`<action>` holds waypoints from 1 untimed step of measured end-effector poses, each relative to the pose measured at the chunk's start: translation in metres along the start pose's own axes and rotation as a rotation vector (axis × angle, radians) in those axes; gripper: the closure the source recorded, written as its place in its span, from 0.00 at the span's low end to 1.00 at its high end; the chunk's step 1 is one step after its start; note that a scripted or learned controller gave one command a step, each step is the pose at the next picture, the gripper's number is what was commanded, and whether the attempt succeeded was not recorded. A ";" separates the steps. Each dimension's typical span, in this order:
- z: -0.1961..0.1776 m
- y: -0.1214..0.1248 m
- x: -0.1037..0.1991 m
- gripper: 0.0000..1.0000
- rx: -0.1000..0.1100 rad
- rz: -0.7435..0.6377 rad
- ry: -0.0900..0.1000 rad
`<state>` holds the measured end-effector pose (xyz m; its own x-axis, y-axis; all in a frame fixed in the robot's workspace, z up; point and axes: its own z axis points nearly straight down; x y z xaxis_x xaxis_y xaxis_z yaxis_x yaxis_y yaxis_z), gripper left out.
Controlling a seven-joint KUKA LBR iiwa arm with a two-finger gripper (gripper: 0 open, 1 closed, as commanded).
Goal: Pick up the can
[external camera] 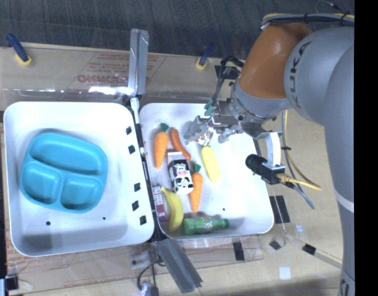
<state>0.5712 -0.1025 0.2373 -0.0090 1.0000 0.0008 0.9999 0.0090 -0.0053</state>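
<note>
Can (156, 202) lying against right bin's (241, 193) nine o'clock wall, just beside banana (171, 209). Bottle (204, 225) along six o'clock edge. Bare white floor toward three o'clock. Gripper (204, 131) at twelve o'clock; spread or closed, cannot tell. Left bin (16, 165) bearing blue tray (64, 171).

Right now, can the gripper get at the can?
Probably not cleanly. The can lies against the right bin's left wall with the banana tight alongside, leaving little room. The gripper hovers at the bin's far end.
</note>
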 end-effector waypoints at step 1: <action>0.029 0.030 -0.017 0.00 -0.003 0.134 -0.001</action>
<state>0.6009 -0.1197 0.2081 0.1242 0.9923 -0.0010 0.9923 -0.1242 -0.0018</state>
